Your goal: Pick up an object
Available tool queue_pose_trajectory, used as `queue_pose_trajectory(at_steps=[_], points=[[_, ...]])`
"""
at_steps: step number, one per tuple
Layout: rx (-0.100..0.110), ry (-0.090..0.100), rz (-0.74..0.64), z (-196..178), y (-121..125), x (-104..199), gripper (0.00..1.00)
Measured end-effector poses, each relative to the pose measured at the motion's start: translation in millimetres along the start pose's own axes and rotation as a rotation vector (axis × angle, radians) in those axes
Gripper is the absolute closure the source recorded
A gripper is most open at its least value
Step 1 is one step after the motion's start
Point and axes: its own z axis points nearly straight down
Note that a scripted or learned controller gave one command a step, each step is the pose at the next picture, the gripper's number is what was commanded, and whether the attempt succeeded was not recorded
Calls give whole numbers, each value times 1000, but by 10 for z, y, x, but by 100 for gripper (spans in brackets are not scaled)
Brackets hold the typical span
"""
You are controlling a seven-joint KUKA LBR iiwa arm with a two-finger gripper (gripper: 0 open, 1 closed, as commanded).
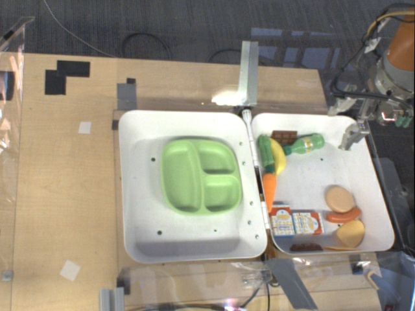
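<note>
The right bin [318, 173] holds several toy foods. A green bottle [303, 144], a yellow banana [278, 156], a green cucumber [264, 150] and a brown chocolate piece [283, 136] crowd its far left corner. An orange carrot [269, 188] lies along the left wall. A small carton [296, 223] rests at the near edge. A round bun [339, 198], a red sausage [342, 215] and a tan piece [350, 233] sit at the near right. My gripper [353, 133] hangs over the bin's far right corner, apart from every item, with nothing visibly in it.
The left bin [139, 193] carries a green divided plate [200, 175]. A metal post [248, 73] rises behind the wall between the bins. A dark bar [306, 246] lies by the right bin's near rim. Bare floor shows in the right bin's middle [311, 180].
</note>
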Motion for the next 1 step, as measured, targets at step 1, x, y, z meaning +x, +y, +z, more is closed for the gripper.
queue_pose_trajectory(at_steps=[1], points=[[1,-3,-108,1540,-21,820,0]])
